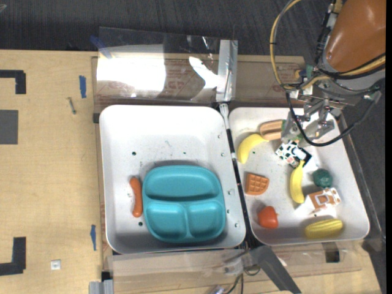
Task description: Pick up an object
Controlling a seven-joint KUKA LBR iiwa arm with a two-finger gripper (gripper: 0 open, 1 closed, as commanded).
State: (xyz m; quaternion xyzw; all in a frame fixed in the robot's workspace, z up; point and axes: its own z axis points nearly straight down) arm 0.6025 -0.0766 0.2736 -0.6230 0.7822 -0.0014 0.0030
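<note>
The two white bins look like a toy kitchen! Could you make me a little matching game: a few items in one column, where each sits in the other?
Items:
1. teal tray
2. waffle
3. lemon
4. hot dog

Places:
A. right bin, far edge
B. left bin
C. right bin, near edge
D. right bin, beside the divider

Pairs: 1-B, 2-D, 3-C, 4-A

Left bin (116,127): teal tray (182,202), orange sausage (136,196).
Right bin (355,188): bananas, waffle (256,183), tomato (267,217).
Gripper (311,122): upper right of frame.
</note>
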